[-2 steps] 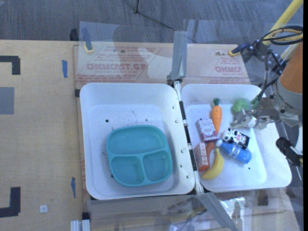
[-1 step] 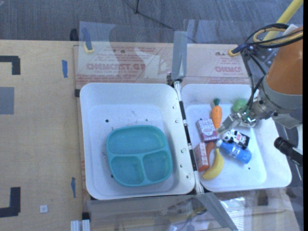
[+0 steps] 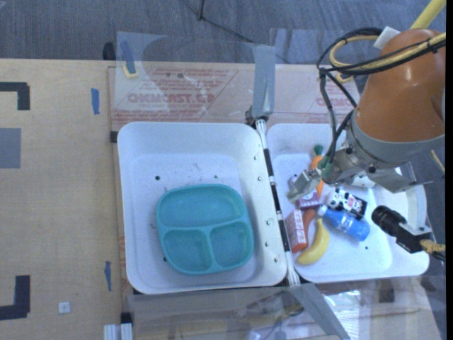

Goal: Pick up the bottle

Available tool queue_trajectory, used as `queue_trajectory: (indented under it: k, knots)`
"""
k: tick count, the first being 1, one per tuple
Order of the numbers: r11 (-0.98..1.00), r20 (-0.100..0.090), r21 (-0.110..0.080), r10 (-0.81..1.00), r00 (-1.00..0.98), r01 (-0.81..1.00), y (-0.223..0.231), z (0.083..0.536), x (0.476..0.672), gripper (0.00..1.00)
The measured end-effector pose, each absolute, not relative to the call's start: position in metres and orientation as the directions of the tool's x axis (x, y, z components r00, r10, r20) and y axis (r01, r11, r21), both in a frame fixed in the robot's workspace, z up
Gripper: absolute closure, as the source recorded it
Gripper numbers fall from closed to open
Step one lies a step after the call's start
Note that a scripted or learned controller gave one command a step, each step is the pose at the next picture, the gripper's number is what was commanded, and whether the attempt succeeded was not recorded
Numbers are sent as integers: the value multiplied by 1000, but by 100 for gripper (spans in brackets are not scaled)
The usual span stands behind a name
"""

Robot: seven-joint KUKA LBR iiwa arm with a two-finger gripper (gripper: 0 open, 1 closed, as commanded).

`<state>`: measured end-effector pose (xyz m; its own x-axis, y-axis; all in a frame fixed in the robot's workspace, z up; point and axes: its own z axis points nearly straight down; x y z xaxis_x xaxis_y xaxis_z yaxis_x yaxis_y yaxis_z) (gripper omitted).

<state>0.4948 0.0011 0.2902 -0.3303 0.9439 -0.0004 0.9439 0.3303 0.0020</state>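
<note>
Clutter is our main worry: the bottle lies on its side in the right bin, touching a banana and just beside a black-and-white toy and a red packet. Our pincer hangs over the bin's left part, near the bottle; whether it is clenched we cannot tell. A descent here could catch the packet or toy, or roll the bottle.
</note>
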Motion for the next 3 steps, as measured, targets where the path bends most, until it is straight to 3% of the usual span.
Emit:
queue_trajectory:
  k: [1, 2, 3]
  knots:
    - [332, 0, 1, 943, -332, 943, -37, 228, 480, 0]
    - [297, 0, 0, 955, -297, 955, -104, 204, 480, 0]
    - [293, -1, 4, 956, -293, 956, -105, 214, 481, 100]
